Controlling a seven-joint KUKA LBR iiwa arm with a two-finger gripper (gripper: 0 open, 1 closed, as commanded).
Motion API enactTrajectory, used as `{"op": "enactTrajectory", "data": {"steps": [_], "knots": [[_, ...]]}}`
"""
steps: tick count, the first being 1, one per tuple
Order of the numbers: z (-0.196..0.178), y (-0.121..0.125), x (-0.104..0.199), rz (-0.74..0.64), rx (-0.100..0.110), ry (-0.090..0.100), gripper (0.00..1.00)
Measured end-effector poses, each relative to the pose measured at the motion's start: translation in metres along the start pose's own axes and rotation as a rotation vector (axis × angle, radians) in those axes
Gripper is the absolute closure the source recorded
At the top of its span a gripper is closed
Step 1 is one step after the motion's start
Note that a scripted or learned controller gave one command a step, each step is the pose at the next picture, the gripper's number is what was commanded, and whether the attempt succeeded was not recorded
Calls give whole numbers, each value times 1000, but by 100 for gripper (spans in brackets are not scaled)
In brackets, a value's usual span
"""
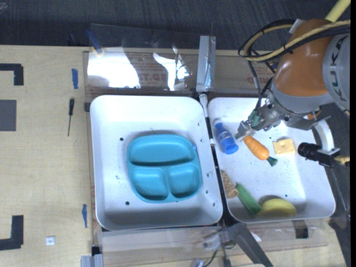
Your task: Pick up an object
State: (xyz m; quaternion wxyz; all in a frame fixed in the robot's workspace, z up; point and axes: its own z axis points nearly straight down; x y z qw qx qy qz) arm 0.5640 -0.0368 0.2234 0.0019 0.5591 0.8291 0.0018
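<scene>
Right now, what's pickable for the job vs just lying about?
Job: gripper; right bin holding blue bottle, toy carrot, cheese wedge, banana, green vegetable.
Lying about: left bin, blue divided tray, screwdriver.

1. Arm (311, 71): cut off by the right and top edges.
2. Right bin (317, 204): far rim hidden beneath the arm.
3. Brown item (227, 182) by the divider: too small to identify.
</scene>
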Motion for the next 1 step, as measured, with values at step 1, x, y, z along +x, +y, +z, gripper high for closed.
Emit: {"op": "enactTrajectory", "data": {"steps": [1], "knots": [[-32, 21, 28, 37, 0, 0, 100]]}}
